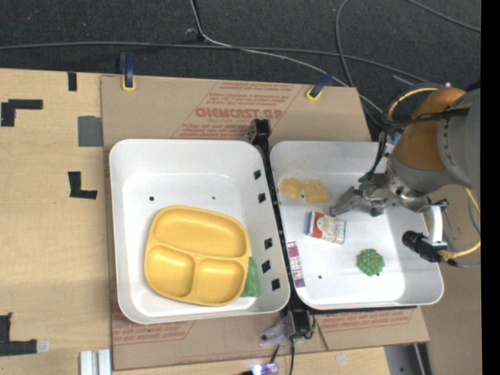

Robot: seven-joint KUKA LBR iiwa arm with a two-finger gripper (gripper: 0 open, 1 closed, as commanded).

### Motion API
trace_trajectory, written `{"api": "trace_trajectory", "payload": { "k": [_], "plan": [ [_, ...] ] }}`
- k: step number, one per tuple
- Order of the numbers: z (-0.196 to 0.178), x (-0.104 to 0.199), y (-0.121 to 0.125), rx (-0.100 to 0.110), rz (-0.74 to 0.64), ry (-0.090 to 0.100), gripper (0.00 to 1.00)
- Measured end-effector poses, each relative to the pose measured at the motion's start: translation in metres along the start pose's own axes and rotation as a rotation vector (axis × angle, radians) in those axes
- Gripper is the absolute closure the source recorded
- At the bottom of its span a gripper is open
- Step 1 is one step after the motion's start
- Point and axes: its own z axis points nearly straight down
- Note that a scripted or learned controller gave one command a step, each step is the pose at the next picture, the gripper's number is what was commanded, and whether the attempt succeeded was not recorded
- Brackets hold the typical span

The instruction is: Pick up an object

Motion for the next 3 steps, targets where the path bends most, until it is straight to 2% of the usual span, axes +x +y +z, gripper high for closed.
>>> {"api": "trace_trajectory", "payload": {
  "k": [1,3],
  "plan": [
    [-0.013,0.0,0.001,-0.005,0.0,-0.002,1.0],
    [-0.132,-0.006,-0.006,-0.005,0.001,0.0,1.0]
  ]
}}
